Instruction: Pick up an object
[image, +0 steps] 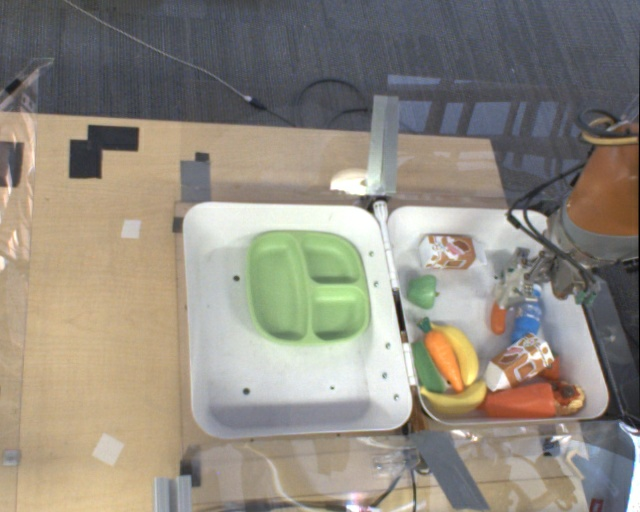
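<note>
From my station I counted two white bins (200, 330), one green divided plate (305, 287), one banana (462, 375), two carrots (443, 358), one green pepper (423, 291), one blue bottle (527, 318), and two printed snack packets (446, 252).

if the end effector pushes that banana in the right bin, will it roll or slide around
The banana would probably pivot rather than roll, since it is curved. It looks glossy and smooth, so fingers may slip along it. The carrot lies on it and the bin wall is close, so a push would likely jam or shift its neighbours.
</note>
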